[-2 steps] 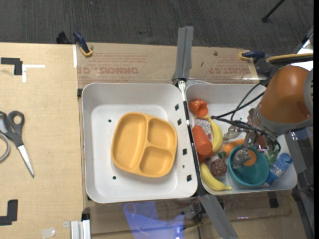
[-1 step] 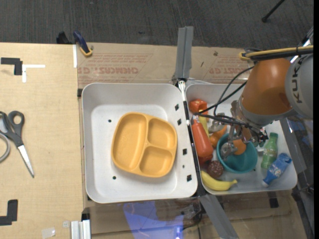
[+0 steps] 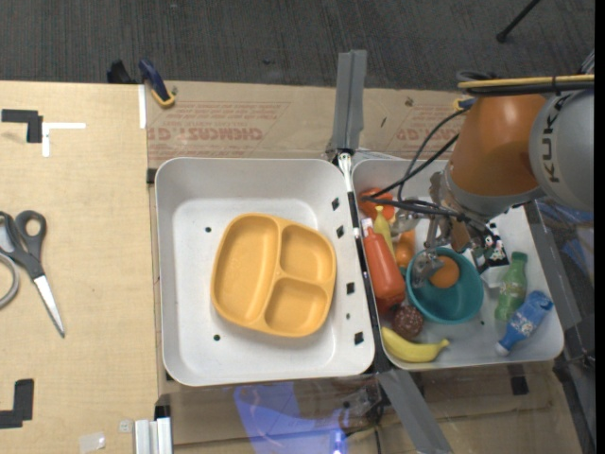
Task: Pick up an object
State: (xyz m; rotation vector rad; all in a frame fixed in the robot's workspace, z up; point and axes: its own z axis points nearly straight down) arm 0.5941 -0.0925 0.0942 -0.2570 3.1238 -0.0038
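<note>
**Desk:** Where is the arm, and what is it over?

**Photographer:** The grey KUKA arm point(image 3: 529, 149), orange band above the wrist, reaches in from three o'clock over the right bin point(image 3: 544, 353). Its gripper point(image 3: 440, 253) hangs above a teal bowl point(image 3: 452, 296) with an orange ball point(image 3: 444, 274) inside. Whether the pincer is spread or pressed together, I cannot tell; the wrist and cables block it, and nothing is plainly pinched.

**Desk:** What else sits in that bin?

**Photographer:** At nine o'clock from the bowl, a red ketchup bottle point(image 3: 383, 265) lies along the bin's left wall. At seven o'clock, a dark red round fruit point(image 3: 408, 322) touches the bowl's edge, and a yellow banana point(image 3: 414, 348) lies just below it. At three o'clock stands a green bottle point(image 3: 511, 284), with a blue bottle point(image 3: 523, 322) at four o'clock, near the front wall. A yellow item point(image 3: 382, 223) shows at eleven o'clock, too hidden to name.

**Desk:** And the left bin?

**Photographer:** The left bin point(image 3: 180, 282) holds a yellow three-compartment plate point(image 3: 274, 274), lying flat near its centre. Scissors point(image 3: 33, 263) lie on the bench at nine o'clock, well apart from both bins.
</note>
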